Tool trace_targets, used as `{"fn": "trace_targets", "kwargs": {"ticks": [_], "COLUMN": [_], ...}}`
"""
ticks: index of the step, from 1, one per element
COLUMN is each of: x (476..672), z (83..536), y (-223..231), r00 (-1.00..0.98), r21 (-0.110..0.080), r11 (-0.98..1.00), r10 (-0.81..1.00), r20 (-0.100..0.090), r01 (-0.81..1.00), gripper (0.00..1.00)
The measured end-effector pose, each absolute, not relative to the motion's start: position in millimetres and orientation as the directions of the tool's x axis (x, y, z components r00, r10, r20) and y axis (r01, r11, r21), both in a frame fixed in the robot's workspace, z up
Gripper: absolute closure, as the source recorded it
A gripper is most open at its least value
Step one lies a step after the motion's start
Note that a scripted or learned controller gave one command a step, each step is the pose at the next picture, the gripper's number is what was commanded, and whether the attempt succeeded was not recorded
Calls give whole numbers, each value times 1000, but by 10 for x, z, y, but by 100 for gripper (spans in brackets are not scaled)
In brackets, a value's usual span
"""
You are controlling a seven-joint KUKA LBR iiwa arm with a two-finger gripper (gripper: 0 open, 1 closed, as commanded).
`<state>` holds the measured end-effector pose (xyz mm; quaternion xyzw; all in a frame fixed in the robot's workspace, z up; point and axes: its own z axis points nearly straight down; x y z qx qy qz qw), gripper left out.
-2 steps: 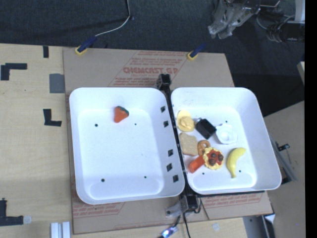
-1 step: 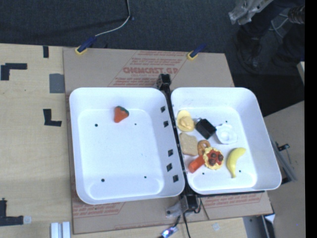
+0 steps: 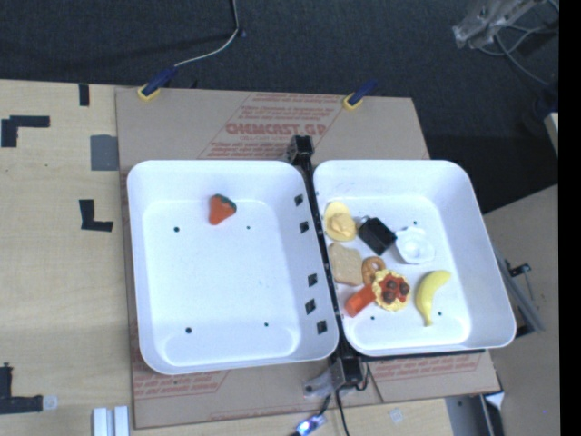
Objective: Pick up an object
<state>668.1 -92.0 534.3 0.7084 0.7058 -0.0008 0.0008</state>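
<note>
Left white bin (image 3: 154, 271): one orange-red toy strawberry (image 3: 221, 209).
Right white bin (image 3: 467, 243): yellow toy banana (image 3: 430, 291), black block (image 3: 376, 235), tan bread slice (image 3: 347, 264), small pizza-like toy (image 3: 392, 290).
Gripper (image 3: 495, 12): top right, above the dark floor; finger state cannot be told.

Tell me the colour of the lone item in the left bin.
Orange-red with a green top, a small strawberry-like toy, clearest in the camera view.

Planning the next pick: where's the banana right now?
The banana lies in the right bin, near its front right corner, just right of the small pizza and below the white cup.
</note>
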Motion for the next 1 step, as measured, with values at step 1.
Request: {"fn": "trace_targets", "kwargs": {"ticks": [1], "x": [6567], "z": [5347], "y": [-1320], "r00": [2], "r21": [-1], "r11": [-2], "r10": [1000], "r20": [-2], "r01": [1000], "gripper": [100]}}
